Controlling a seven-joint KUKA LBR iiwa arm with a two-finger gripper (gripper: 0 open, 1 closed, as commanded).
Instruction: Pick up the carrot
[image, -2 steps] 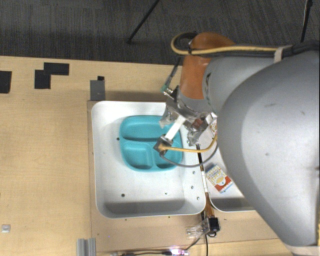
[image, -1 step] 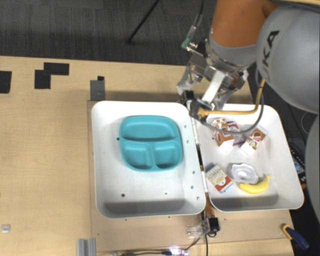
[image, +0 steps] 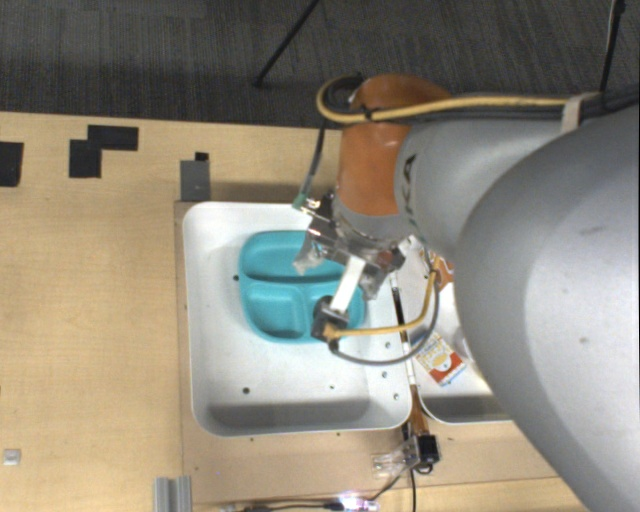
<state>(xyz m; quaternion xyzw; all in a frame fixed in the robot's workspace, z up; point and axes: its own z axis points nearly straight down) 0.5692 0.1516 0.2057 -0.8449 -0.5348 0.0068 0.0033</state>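
Note:
My gripper (image: 312, 252) hangs low over the left bin (image: 215, 300), right above the far right part of a teal two-compartment tray (image: 270, 290). The grey arm with its orange band (image: 375, 160) comes in from the right and hides the tray's right edge and most of the right bin. A small orange-red sliver (image: 444, 268) peeks out at the arm's edge over the right bin; I cannot tell what it is.
A white and orange packet (image: 441, 361) lies in the right bin near the wall between the bins. The left bin's near floor (image: 290, 385) is bare white. Black markers (image: 100, 150) sit on the wooden bench at the far left.

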